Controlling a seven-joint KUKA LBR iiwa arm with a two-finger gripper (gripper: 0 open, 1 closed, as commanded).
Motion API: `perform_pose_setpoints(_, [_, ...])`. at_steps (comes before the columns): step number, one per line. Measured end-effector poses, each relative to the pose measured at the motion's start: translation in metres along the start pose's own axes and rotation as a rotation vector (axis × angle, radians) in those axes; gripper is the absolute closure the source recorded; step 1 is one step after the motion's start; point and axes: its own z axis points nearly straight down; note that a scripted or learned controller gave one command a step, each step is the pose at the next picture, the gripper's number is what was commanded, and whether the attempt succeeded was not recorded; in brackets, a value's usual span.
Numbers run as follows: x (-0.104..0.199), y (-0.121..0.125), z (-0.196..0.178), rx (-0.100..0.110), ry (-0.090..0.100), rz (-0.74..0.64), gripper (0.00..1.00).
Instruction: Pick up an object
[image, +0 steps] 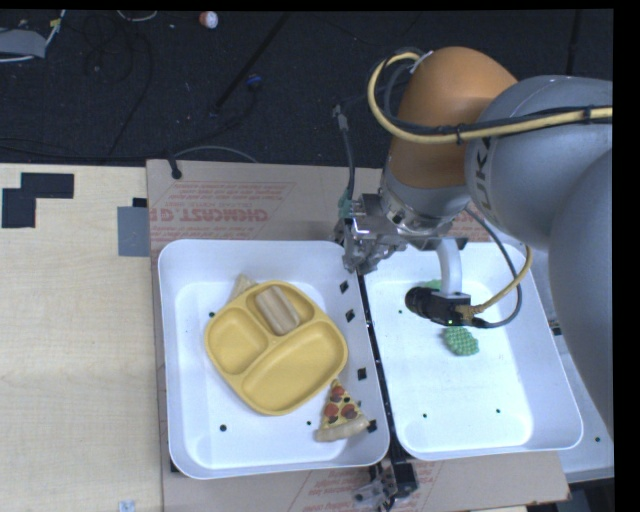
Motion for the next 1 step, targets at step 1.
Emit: perform_pose_setpoints(1, [0.0507,0.0088,-0.0014,-0.003,0.0,0.0,1.0])
